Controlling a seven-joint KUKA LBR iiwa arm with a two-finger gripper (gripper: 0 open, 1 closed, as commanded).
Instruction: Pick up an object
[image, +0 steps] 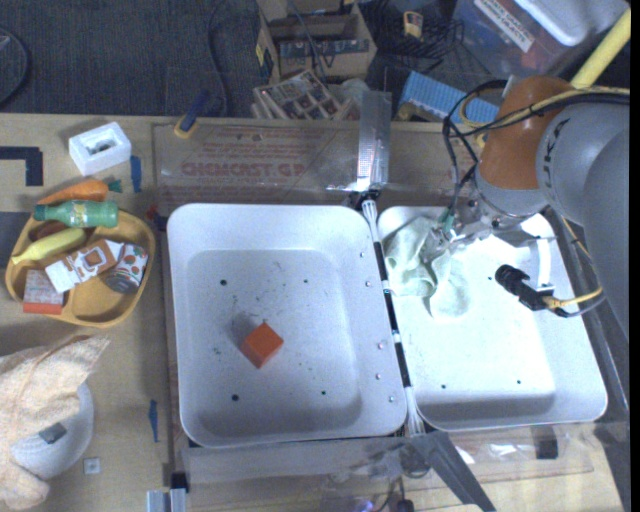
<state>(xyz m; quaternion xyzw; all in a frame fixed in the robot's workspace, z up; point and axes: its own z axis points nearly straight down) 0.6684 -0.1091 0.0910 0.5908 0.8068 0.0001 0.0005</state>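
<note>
An orange cube (262, 344) lies in the left white bin (200, 240), a little left of its middle. A pale green crumpled cloth (425, 268) lies in the right white bin (520, 400), against its back left corner. My gripper (453, 232) hangs from the grey arm with the orange band (520, 140). It is low over the cloth's upper right part, at or very near the fabric. The wrist hides how the tip meets the cloth.
A black connector on a yellow cable (520, 282) hangs over the right bin beside the cloth. A yellow bowl of toy food (80, 265) stands left of the bins, a towel (40, 400) below it. Clutter lines the back edge.
</note>
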